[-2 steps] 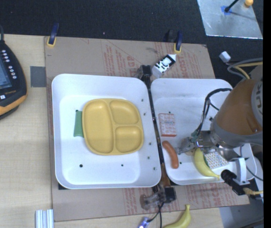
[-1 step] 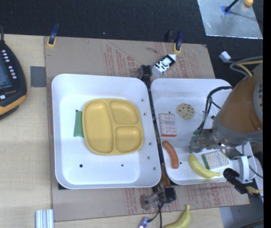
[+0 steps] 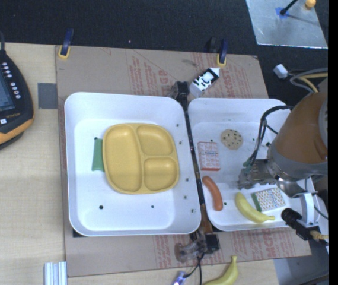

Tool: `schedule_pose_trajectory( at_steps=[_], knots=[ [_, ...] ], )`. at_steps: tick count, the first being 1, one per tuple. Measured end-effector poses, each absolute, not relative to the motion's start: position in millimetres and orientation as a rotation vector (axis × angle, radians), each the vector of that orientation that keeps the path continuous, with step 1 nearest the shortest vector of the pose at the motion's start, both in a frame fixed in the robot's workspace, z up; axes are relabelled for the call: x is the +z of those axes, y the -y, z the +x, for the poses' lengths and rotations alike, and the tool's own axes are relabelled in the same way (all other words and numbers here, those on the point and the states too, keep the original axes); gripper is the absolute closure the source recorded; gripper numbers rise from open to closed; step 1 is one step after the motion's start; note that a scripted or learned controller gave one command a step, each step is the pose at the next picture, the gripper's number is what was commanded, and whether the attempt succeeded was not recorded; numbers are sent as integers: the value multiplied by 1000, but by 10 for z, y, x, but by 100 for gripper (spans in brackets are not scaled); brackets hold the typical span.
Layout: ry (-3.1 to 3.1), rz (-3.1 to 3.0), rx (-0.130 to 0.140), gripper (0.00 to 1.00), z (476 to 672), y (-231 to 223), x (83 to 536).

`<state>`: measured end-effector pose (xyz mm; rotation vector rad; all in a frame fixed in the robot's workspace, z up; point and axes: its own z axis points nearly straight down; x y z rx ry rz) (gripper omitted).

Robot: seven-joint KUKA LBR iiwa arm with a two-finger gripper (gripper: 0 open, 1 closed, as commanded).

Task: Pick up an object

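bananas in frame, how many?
2. One banana lies in the right bin near its front edge; the other banana lies outside on the bench in front. The arm may hide more.

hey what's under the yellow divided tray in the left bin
A green flat object sticks out from beneath the yellow divided tray at its left edge, resting on the left bin floor. How far it extends underneath is covered by the tray.

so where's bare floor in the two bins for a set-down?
Left bin: bare strip along the near wall below the yellow tray. Right bin: bare at the far end, above the cookie and packet. Crowded near end: hot dog, banana, card, gripper.
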<state>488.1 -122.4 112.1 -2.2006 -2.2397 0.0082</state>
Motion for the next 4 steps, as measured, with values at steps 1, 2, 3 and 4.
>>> schedule_pose_trajectory(
  at_steps=[1, 2, 3, 4],
  knots=[
    [2227, -2213, 1, 100, 4770, 649, 1921],
    [2227, -2213, 2, 0, 4768, 653, 1919],
    [2225, -2211, 6, 0, 4751, 980, 907],
    [2232, -2205, 7, 100, 4760, 988, 1014]
  ],
)
